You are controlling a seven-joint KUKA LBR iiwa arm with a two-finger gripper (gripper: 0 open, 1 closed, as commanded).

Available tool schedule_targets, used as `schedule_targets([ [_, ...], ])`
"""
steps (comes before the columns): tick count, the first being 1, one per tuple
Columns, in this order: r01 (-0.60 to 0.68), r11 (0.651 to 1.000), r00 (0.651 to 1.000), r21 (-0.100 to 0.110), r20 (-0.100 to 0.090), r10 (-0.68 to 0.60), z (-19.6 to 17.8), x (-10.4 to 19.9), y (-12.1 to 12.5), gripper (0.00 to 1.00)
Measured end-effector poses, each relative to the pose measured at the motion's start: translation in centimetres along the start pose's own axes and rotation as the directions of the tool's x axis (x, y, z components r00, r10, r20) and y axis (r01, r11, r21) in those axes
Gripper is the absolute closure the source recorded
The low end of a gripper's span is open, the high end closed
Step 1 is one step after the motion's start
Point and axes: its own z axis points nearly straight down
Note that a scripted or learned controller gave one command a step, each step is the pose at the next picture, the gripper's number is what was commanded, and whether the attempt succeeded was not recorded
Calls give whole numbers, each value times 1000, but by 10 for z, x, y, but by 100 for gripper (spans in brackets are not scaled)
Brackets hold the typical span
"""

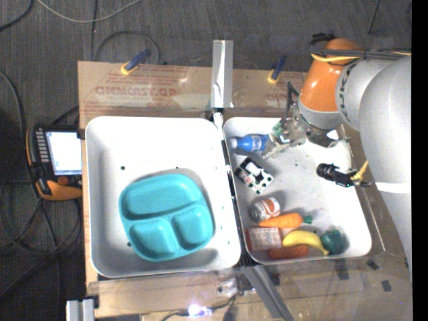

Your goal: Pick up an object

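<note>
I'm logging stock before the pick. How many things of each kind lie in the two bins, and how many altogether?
Teal tray: 1
Blue bottle: 1
Can: 1
Black-and-white block: 1
Toy produce: 3 (carrot, banana, green piece)
Reddish things, blurred: 2 (packet, long piece)
Total: 9

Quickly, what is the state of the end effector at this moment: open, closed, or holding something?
End effector: cannot be told. It is over the right bin, next to the blue bottle.
</note>
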Motion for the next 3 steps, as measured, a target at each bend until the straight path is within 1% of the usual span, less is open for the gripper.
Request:
schedule_targets([
  [1,1,1000,1000,-5,2,-1,-1,0,1,0],
  [2,29,1000,1000,-13,4,-29,7,31,-93,0],
  [3,-187,982,982,-12,1,187,8,14,-33,0],
])
